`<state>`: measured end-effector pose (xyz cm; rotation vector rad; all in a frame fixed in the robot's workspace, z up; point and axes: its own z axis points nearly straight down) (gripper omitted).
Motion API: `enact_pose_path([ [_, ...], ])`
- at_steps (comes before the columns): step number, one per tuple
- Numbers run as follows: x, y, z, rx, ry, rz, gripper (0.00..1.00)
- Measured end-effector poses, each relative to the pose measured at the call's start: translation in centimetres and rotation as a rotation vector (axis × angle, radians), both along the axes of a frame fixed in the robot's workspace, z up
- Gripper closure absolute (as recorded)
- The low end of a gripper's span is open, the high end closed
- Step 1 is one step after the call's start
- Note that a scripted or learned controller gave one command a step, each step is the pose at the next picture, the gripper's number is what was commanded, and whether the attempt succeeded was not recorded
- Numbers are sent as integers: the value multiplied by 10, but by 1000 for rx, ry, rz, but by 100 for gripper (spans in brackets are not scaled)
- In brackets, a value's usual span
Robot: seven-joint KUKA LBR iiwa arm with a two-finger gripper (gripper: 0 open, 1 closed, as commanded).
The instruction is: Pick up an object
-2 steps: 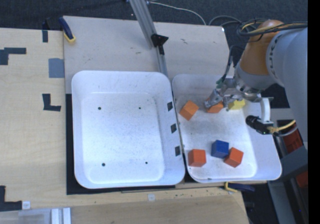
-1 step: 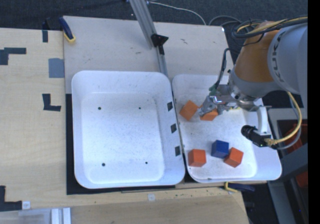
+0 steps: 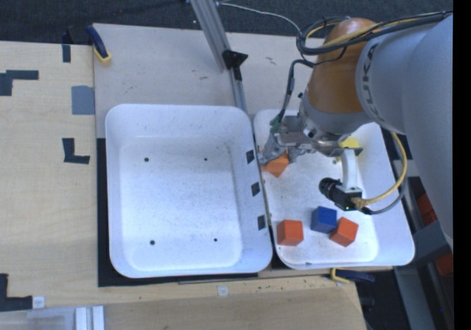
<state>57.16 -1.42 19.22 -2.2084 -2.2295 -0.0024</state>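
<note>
Grey arm (image 3: 412, 71) is poised over the right bin (image 3: 383, 247).
An orange block (image 3: 277, 166) is seen at the gripper (image 3: 283, 146), whose grasp cannot be told; a straight, slow lift is advised.

A big grey arm (image 3: 412, 78) is seen, with an orange band (image 3: 338, 78) and black and yellow cables (image 3: 383, 199).

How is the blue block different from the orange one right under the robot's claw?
The blue block is blue and lies on the right bin's floor near its front, beside two other orange blocks. The orange block sits farther back, directly at the gripper, partly hidden by it. Both look like small cubes of similar size in one bin.
</note>
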Motion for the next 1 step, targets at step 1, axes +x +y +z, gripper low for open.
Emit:
enact_pose_path([
  [1,30,64,54,0,-6,0,100],
])
